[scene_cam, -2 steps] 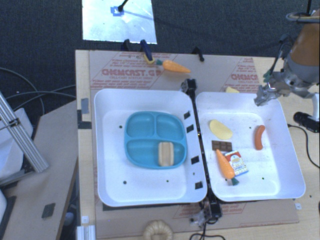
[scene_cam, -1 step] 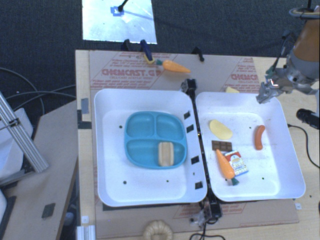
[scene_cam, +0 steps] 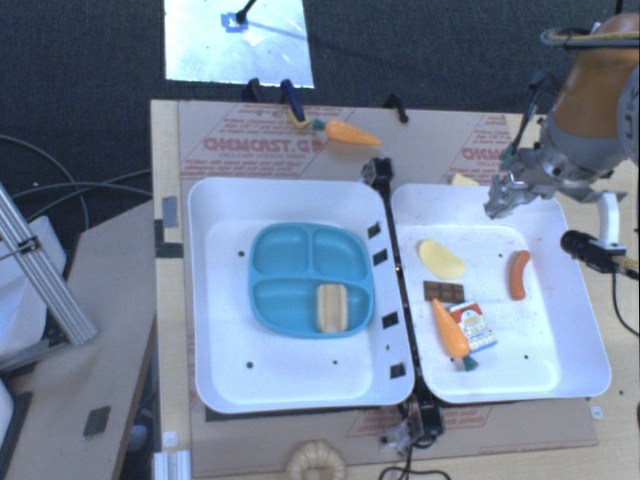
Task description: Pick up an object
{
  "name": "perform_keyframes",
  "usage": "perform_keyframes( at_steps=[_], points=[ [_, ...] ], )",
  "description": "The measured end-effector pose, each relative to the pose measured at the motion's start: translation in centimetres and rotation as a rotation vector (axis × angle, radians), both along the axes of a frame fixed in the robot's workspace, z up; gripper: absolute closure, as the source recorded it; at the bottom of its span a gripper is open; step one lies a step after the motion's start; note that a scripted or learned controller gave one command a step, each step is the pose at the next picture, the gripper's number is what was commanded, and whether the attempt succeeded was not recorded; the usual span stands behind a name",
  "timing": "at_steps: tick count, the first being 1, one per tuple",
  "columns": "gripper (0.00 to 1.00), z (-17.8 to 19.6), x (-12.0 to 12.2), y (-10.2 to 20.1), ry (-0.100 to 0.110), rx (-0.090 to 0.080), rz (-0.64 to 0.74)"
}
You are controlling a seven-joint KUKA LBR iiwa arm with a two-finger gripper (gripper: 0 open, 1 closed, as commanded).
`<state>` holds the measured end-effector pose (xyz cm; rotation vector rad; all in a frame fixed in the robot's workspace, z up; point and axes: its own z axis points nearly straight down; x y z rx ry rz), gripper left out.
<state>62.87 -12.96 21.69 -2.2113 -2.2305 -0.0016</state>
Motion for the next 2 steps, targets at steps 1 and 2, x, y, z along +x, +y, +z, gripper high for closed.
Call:
perform_keyframes(
  at_steps=[1,2],
  points=[
    [1.0,-0.8,-1.3,5.1,0.0,0.0,0.0],
    [1.0,0.5,-3.7,10.0,0.001,0.001,0.0]
  ],
)
